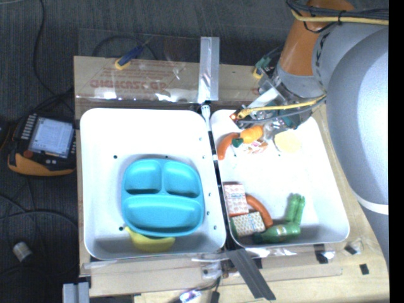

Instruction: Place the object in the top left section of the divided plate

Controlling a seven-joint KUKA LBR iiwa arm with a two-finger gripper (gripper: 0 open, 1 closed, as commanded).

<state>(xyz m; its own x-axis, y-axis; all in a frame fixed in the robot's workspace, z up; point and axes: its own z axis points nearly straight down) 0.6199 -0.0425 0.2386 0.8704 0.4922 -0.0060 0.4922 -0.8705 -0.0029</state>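
A grey arm with an orange band reaches in from two o'clock, its gripper (255, 131) low over the right bin's (315, 188) far end, touching an orange object (252, 134); a firm grasp cannot be told. The blue divided plate (163, 196) lies in the left bin (101, 169), at nine o'clock.

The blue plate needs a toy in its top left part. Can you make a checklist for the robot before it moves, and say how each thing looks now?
1. Plate lying flat in the left bin: ok.
2. Top left section free of toys: ok.
3. End effector over the right bin: ok.
4. Toy held between its fingers: cannot tell.
5. Orange toy right under the end effector: ok.
6. Path across the bin divider: ok.
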